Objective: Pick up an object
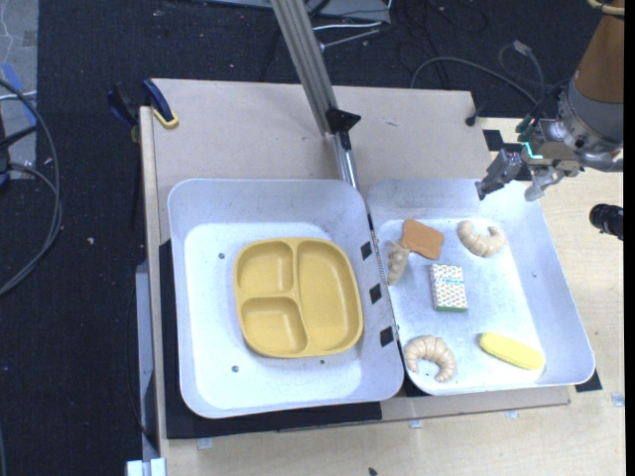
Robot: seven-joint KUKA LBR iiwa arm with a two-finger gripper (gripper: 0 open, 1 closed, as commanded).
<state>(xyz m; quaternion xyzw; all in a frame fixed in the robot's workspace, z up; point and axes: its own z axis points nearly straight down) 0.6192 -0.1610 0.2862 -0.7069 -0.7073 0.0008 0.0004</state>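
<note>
Claw [514,178] hovers spread and unladen above your right bin's [556,266] far corner.
Below it lies a green-and-white packet [448,288] (its print unreadable).

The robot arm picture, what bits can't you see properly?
- The arm: the camera view's top and right edges cut it off.
- The gripper: small and dark, so whether it is open cannot be told.
- The pale piece beside the orange block: it sits against the bin wall, too small to name.
- The green-and-white box: its print is too small to read.
</note>
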